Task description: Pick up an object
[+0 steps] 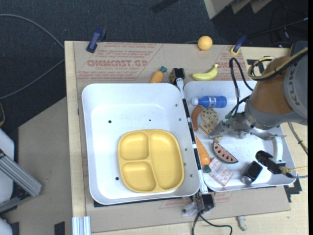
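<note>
My gripper (pixel 221 129) is low in the right bin (pixel 280 146), reaching in from the right under the grey and orange arm (pixel 274 99). Just left of its tip lies a speckled beige piece (pixel 209 119), beside a brown sausage (pixel 195 116). A blue bottle (pixel 211 101) lies at the back of the bin. In front of the gripper are a watermelon slice (pixel 225 152), an orange carrot (pixel 202 152) by the left wall and a pink packet (pixel 220 173). From this angle I cannot make out anything held.
The left bin (pixel 98 131) holds a yellow divided plate (pixel 150 159). Behind the bins on the board lie a banana (pixel 205 74), an orange ball (pixel 205 43), a small orange toy (pixel 157 76) and a black item (pixel 177 74). Blue clamps (pixel 95 40) grip the board's back edge.
</note>
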